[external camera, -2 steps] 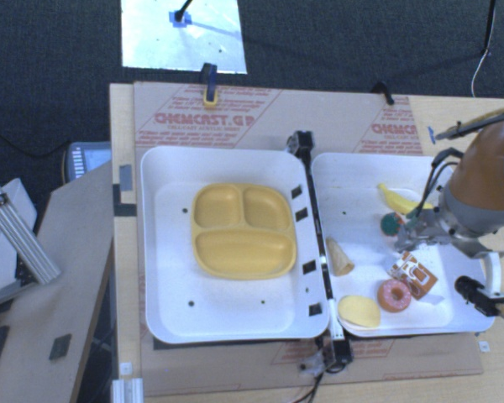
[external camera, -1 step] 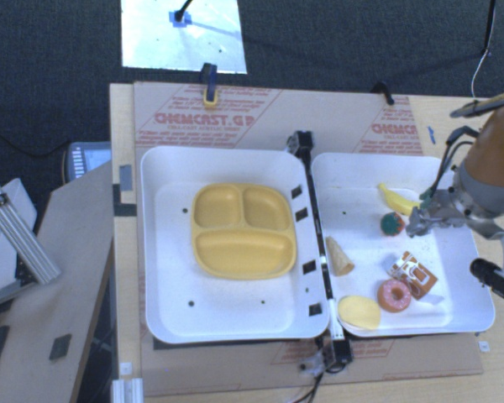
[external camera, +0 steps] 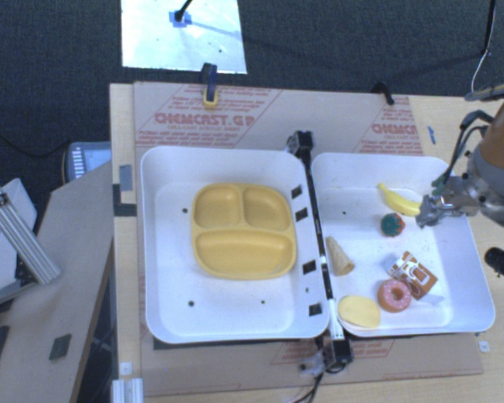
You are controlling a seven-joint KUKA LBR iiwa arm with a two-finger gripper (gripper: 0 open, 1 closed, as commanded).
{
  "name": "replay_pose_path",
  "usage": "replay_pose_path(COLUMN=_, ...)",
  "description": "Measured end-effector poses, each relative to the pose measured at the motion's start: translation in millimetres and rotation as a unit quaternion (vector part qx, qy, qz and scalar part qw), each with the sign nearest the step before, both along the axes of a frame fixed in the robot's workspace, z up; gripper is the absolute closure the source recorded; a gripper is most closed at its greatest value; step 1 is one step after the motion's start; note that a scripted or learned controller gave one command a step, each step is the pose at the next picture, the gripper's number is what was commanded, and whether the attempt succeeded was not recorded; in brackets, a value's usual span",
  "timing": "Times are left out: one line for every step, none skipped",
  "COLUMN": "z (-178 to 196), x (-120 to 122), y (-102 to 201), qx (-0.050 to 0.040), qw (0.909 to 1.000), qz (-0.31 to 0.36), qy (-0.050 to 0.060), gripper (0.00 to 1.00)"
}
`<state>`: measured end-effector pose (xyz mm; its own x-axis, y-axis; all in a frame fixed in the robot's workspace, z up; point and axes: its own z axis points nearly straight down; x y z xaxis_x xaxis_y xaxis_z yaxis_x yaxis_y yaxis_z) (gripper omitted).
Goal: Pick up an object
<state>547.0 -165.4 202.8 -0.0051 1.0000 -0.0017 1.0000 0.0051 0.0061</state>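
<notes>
Dark carpet lies beyond the bench point(external camera: 126, 183), and on the bench two shallow white bins sit side by side; the left bin point(external camera: 164, 309) carries a yellow divided plate point(external camera: 242, 229) in its middle, and the right bin point(external camera: 462, 250) carries all the small things I might take. I hang over the far right part of the right bin, my gripper point(external camera: 434, 208) just beside the right end of the banana point(external camera: 401, 199), which lies near the bin's far edge; whether my fingers are parted or pressed together I cannot tell, and nothing shows between them, so I count myself as holding nothing. The banana is, I judge, the thing to go for, being nearest; to do it well I should square my fingers across its narrow width rather than along its curve, and come down straight so I do not nudge it away. The green ball point(external camera: 392, 223) sits just beside it toward the near side, close enough that a wide approach could knock it; I would keep to the banana's far side. Farther toward the near edge lie the small box point(external camera: 413, 275), the donut point(external camera: 394, 295), the yellow disc point(external camera: 359, 311) and, by the divider between the bins, the cone point(external camera: 339, 256). Open room is best in the bin's far left part and along its right wall; the wall itself is close to me, so I should lift straight up.
</notes>
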Motion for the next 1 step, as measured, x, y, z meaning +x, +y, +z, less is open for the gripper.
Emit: replay_pose_path(z=41.8, x=1.7, y=-0.3, qx=-0.0002, qw=1.0, qz=0.0, qy=0.0, gripper=1.0)
